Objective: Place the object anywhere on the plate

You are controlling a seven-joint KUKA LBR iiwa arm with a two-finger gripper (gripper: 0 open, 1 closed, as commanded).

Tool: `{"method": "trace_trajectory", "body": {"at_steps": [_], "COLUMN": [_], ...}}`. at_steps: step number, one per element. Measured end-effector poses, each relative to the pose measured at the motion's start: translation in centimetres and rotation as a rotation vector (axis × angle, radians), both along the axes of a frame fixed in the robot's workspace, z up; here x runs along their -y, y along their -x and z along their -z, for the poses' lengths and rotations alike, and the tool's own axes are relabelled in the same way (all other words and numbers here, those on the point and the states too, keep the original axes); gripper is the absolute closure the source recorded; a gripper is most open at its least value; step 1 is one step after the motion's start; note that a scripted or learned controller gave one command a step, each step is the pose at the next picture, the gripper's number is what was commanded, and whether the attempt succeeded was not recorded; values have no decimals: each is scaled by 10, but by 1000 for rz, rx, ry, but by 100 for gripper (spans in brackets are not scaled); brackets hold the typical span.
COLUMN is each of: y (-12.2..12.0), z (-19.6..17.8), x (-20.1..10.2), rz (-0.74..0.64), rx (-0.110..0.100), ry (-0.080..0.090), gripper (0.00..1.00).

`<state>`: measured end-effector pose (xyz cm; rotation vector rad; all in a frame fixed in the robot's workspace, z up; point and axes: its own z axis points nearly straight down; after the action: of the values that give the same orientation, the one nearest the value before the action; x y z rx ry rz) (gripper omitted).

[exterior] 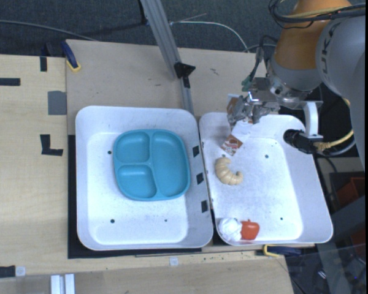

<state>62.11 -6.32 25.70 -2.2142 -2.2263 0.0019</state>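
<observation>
Camera view: gripper (240, 116) hovers over the right bin's (306, 225) far edge; whether it grips anything cannot be told. Croissant (228, 170) lies below it. Blue plate (152, 164) sits in the left bin (92, 225).

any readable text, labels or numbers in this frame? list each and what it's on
"UK": dark letters, cut off at the frame edge, on the grey arm housing; probably part of the maker's name.
Small brown-and-white packet in the right bin: print too blurred to read.
Blue plate: none.
</observation>
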Motion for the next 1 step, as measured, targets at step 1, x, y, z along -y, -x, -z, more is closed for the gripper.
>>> {"method": "trace_trajectory", "body": {"at_steps": [1], "y": [-12], "z": [-1], "x": [-53], "rz": [-1], "rx": [1], "ry": [0], "gripper": [100]}}
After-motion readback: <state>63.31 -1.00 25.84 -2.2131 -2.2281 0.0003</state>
